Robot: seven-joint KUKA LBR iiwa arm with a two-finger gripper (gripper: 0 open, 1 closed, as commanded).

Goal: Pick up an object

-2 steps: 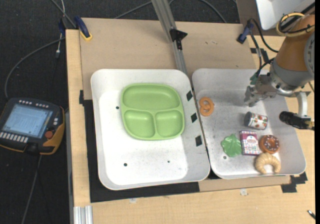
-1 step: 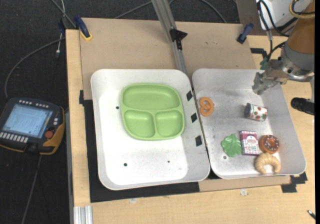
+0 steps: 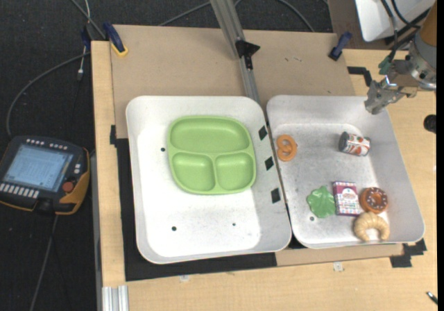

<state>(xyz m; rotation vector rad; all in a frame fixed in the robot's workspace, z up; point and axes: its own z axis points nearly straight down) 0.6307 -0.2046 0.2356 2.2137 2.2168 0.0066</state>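
Two white bins sit side by side on the tan surface. Left bin: shallow moulded plastic, rounded corners, holding a pale green divided plate with three smooth compartments. Right bin: same make, scuffed grey floor, carrying the small candidates for picking.

By size: tan croissant, curved and ridged, near front corner; flat green leaf-shaped piece; pink printed box, hard-edged, just beside it; chocolate donut, touching the croissant's upper edge; small can, lying on its side, apart from the rest; orange ring near the inner wall.

End effector hovers over the bin's far right corner, nothing between its fingers; whether open or closed, cannot tell.

Judgement: the can is nearest and isolated, best target. Descend square across its round sides; it may roll. Clustered items risk a double catch.
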